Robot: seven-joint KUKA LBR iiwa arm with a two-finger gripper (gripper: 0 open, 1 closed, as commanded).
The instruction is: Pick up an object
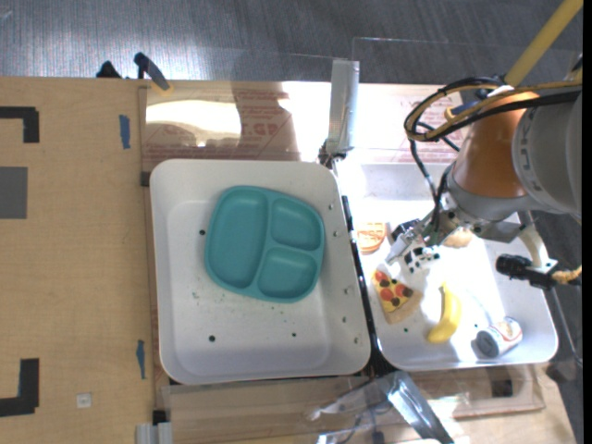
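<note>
End effector: we see the end effector (418, 248) low in the upper part of the right bin (527, 340), under the grey arm (546, 155) with its orange band (490, 160). We cannot tell its state — it is too small and cluttered here to read.

Pizza slice: the toy pizza slice (396, 294) lies on the right bin's floor, just below and slightly left of the end effector, near it but apart; nothing we see sits in its grip.

Banana: the yellow banana (446, 314) lies below and to the right of the end effector, just beside the pizza slice.

Bread-like piece: an orange and white item (371, 237) rests against the bin's left wall, to the left of the end effector.

Small round items: a grey disc (485, 344) and a white and red piece (507, 329) sit near the bin's lower right corner — well apart from the end effector.

Left bin: we see the left bin (176, 340) holding a teal divided plate (264, 243), its three compartments facing up.

Surface: both bins stand side by side, with a cardboard sheet (69, 248) to their left.
</note>
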